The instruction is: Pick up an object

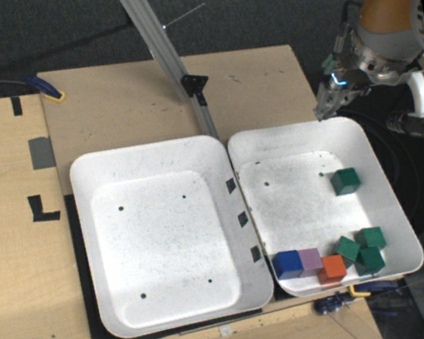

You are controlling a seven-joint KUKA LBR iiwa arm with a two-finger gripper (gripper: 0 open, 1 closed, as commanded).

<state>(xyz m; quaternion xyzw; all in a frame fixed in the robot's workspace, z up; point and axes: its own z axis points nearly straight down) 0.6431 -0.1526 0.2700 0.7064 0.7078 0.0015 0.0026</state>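
Gripper (330, 101) above the right bin's (369, 148) far right corner, finger state unclear, blocks (333, 255) clustered along its near edge

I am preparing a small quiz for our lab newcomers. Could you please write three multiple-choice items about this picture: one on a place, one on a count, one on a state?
1. Where does the lone green cube lie?
A. In the left white bin
B. In the right white bin, apart from the other blocks
C. On the wooden bench top

2. How many green blocks lie in the right white bin?
A. Two
B. Four
C. Six

3. Where is the two-finger gripper now?
A. Beyond the far right corner of the right bin, away from the blocks
B. Down among the blocks at the near edge
C. Over the left white bin

Answers:
1 B, since it sits alone near the right wall.
2 B: one alone, three clustered by the orange block, pale purple block and blue block.
3 A: it hangs just outside that corner.
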